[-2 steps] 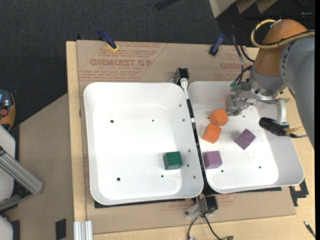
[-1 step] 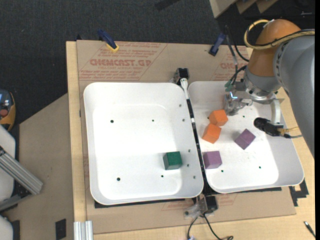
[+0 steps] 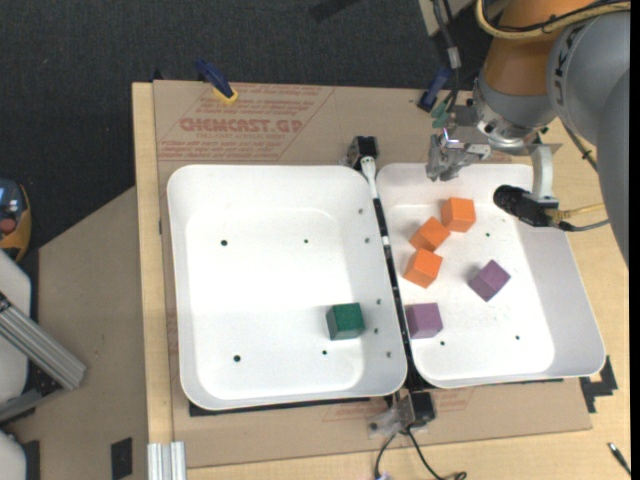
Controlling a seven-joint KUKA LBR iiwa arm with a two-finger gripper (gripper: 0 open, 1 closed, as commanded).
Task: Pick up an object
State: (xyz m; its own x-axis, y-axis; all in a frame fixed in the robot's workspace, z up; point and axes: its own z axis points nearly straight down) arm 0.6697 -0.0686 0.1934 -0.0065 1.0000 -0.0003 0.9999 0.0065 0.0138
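My gripper [image 3: 441,171] hangs over the far left corner of the right bin [image 3: 560,353], its tips close together with nothing seen between them. Three orange cubes lie just below it: one [image 3: 459,213] nearest, another [image 3: 431,235] touching it, a third [image 3: 423,266] lower. A purple cube [image 3: 489,279] sits to the right of those, and a second purple cube [image 3: 424,320] lies near the bin's left wall. A green cube [image 3: 345,320] rests in the left bin [image 3: 200,268], toward its near right part.
The two bins meet along a black divider strip [image 3: 385,248]. A black clamp [image 3: 362,152] sits at the far end of it. Brown cardboard [image 3: 250,118] lies under the bins. A black cable end [image 3: 520,204] hangs beside the wrist over the right bin.
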